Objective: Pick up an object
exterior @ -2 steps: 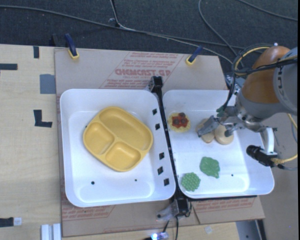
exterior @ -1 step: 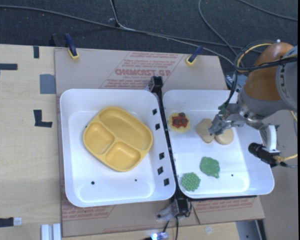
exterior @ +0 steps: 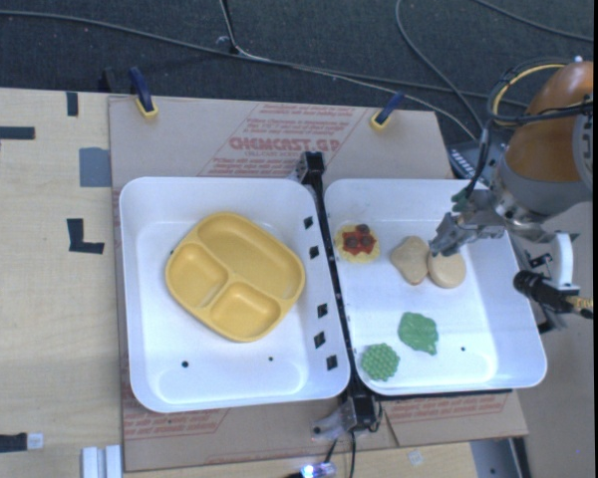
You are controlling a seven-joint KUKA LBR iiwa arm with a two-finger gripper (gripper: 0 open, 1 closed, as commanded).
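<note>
Claw: the claw [exterior: 448, 242] is low in the right bin [exterior: 508, 366], just above two beige pieces. I cannot tell how it stands; it is dark and small in the camera view.

Nearest things: the round beige piece [exterior: 448, 270] lies directly under the claw tip, at about 6 o'clock from it, perhaps touching it. The second beige piece [exterior: 411, 260] lies at 8 o'clock from the claw and touches the first one.

Further in the right bin: a small yellow item with red topping [exterior: 359, 243] is at 9 o'clock from the claw, near the divider. A green leafy piece [exterior: 418, 332] is at 7 o'clock, well apart. A green bumpy round piece [exterior: 380, 361] is beyond it, near the front edge.

Left bin: the left bin [exterior: 149, 366] holds a yellow compartment tray [exterior: 235, 276], far at 9 o'clock from the claw.

Arm: the arm [exterior: 543, 147] comes from 2 o'clock, its orange band at the upper right.

Tabletop: the tabletop [exterior: 40, 267] carries both bins on a cardboard sheet [exterior: 279, 132].

Step in hand: in my judgement this is the descent to a grasp on the round beige piece; nothing is lifted yet.

Next move: it calls for closing around one piece only. Because the two beige pieces touch, the claw may push the neighbour or slip off the low, flat shape.
</note>
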